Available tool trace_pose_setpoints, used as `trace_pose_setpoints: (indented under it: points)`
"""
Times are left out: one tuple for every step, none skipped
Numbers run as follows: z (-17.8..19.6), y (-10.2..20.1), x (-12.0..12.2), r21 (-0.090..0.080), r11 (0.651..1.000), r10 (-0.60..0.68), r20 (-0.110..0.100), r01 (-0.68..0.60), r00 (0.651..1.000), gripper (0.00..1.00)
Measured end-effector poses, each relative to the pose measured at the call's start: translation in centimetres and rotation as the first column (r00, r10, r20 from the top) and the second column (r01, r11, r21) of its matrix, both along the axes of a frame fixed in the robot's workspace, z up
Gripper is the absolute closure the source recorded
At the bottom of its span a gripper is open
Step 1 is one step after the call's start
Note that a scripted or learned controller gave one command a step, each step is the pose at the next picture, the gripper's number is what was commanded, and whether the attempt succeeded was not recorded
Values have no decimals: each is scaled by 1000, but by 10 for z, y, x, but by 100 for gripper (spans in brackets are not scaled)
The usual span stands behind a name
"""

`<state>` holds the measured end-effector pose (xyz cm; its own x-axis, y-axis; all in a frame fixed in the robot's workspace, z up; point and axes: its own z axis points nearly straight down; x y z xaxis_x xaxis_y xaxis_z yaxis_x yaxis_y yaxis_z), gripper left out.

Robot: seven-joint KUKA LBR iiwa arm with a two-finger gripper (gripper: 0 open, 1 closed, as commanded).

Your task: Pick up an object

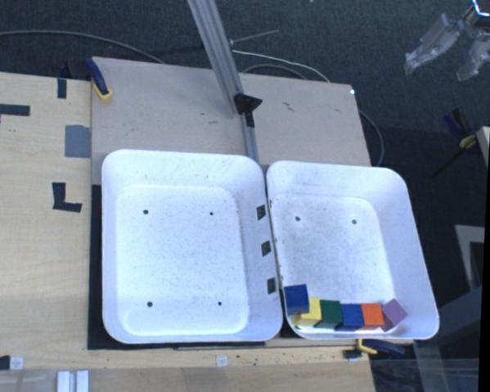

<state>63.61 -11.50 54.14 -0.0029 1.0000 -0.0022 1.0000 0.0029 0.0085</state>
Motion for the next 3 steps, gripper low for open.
trace_pose_setpoints:
  points:
    - [-71, -31, -58, 3, 1000, -6, -17, 6, 1000, 0]
    - [-57, -28, -55, 0, 1000, -2, -9, 2, 1000, 100]
    - [-156, 8, -111, 4, 1000, -2, -19, 2, 1000, 100]
